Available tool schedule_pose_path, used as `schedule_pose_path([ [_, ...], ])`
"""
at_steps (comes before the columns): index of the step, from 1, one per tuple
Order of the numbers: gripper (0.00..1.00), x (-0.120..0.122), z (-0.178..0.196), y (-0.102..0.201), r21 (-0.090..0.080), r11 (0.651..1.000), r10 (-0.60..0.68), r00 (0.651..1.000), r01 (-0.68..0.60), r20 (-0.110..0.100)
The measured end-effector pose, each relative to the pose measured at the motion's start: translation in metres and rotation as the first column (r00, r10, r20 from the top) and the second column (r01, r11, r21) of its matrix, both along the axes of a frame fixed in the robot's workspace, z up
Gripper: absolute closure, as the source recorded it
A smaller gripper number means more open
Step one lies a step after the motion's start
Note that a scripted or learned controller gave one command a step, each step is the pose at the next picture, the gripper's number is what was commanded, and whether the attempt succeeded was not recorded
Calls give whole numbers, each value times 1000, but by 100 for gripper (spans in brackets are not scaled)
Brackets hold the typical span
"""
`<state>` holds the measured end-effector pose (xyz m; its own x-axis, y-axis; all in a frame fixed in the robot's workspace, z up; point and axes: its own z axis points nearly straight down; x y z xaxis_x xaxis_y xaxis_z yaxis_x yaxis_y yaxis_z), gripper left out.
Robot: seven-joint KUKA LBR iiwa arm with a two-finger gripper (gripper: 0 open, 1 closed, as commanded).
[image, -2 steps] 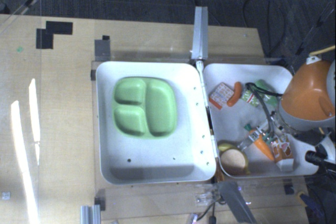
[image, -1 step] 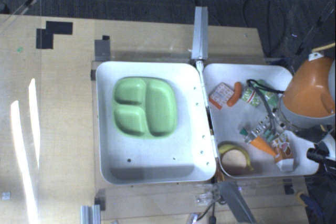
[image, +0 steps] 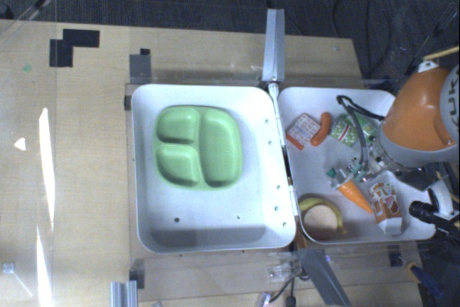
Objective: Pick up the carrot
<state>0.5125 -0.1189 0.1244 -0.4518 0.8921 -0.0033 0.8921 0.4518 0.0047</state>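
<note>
The small orange tapered plastic carrot [image: 355, 195] lay just below the hand [image: 357, 170], whose spread I could not tell; probably light, rigid, slick, best pinched across its thicker middle.

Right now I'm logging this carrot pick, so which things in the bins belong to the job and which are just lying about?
Belongs to the job:
carrot, in the right bin
gripper, just above the carrot

Just lying about:
green tray, in the left bin
sausage
red packet
green packet
carton
round tin
</note>
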Motion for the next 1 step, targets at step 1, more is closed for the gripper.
schedule_pose_path([
  [1, 100, 22, 51, 15, 1, 989, -147, 989, 147, 1],
])
